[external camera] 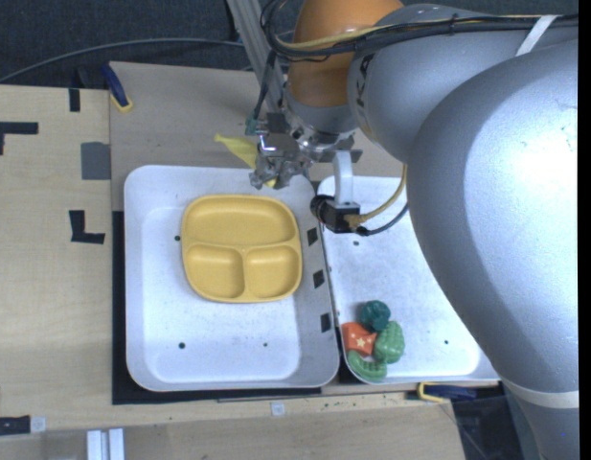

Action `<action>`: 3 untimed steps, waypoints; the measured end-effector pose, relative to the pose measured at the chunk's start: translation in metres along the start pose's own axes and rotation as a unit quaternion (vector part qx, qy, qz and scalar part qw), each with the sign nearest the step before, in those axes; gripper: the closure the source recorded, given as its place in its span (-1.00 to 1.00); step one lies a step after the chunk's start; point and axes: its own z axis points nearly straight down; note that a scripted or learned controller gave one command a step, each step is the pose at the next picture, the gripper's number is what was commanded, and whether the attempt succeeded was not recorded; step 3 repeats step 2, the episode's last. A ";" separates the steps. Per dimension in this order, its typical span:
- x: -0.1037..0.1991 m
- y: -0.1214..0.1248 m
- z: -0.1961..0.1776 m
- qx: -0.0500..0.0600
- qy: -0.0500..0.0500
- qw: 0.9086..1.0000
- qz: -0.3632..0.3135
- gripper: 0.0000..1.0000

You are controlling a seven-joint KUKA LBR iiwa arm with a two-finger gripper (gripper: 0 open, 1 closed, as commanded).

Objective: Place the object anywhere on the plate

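Observation:
A yellow three-compartment plate (pixel 241 248) lies in the left white bin (pixel 151 286), toward its far side. My gripper (pixel 273 172) hangs just above the plate's far rim, near the bin's back wall. A slim yellow object (pixel 235 146) sticks out to the left from between the fingers, raised above the bin's back edge. The gripper is shut on it. The part of the object inside the fingers is hidden by the wrist.
The right bin (pixel 420 257) holds a cluster of toys at its near left corner: a dark green piece (pixel 375 313), a red piece (pixel 357 337) and a light green piece (pixel 389 343). The grey arm covers the right side of the bench.

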 end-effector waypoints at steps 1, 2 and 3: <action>0.003 0.017 -0.007 0.000 0.000 1.000 0.000 1.00; 0.003 0.017 -0.007 0.000 -0.001 1.000 0.001 -1.00; 0.003 0.017 -0.007 0.000 -0.001 1.000 0.001 -1.00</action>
